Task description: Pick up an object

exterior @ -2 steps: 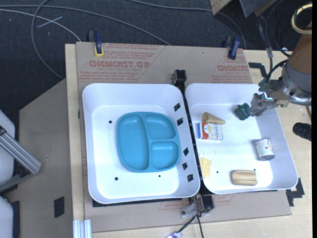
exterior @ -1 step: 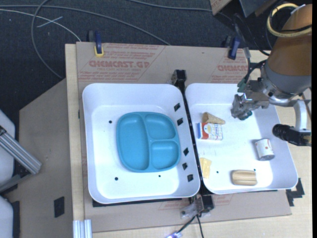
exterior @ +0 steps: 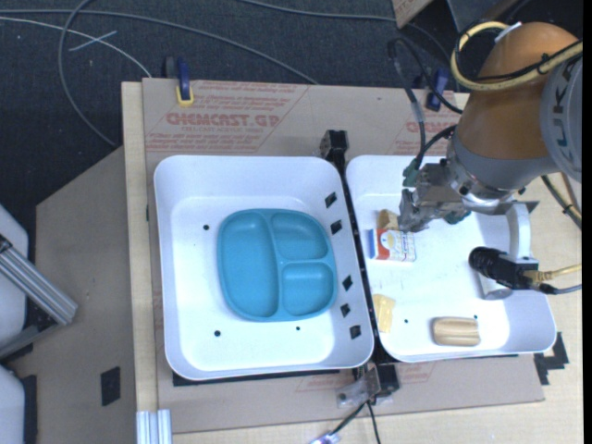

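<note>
My gripper (exterior: 413, 218) hangs low over the right bin (exterior: 518, 340), near its upper left part. Right beside and partly under it lies a small white packet with red and orange print (exterior: 394, 245), with a blue-edged bit on its left. A tan bread-like block (exterior: 455, 331) lies near the bin's front edge. A small yellow piece (exterior: 383, 311) rests by the bin's left wall. The arm's body hides how the fingers stand.
The left bin (exterior: 185, 340) holds a blue divided plate (exterior: 277, 264). A black cylindrical part with a cable (exterior: 499, 266) juts over the right bin's right side. Black clips (exterior: 335, 144) sit along the divider between the bins. Cables trail beyond the bench at the back.
</note>
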{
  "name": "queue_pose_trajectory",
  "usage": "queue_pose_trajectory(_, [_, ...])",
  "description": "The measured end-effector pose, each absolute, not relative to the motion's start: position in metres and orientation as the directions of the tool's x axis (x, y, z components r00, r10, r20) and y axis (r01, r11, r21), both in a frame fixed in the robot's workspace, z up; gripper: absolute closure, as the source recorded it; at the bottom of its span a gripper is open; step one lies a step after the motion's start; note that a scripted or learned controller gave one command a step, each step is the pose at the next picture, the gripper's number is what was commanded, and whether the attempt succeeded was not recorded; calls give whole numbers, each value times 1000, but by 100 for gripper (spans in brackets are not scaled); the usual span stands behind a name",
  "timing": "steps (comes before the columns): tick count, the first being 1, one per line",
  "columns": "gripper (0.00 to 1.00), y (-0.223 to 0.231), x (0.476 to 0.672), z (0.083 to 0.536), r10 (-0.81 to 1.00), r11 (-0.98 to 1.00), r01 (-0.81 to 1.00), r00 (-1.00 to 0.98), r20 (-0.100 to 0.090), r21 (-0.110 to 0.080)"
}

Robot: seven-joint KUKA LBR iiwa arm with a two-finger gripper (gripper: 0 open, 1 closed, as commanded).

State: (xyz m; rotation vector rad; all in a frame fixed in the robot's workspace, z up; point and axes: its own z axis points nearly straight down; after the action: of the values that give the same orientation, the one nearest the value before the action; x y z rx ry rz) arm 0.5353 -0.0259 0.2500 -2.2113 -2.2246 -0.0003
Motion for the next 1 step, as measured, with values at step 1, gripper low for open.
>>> queue_pose_trajectory(1, [100, 28, 537, 251, 1000, 7, 1000, -7, 3, 0])
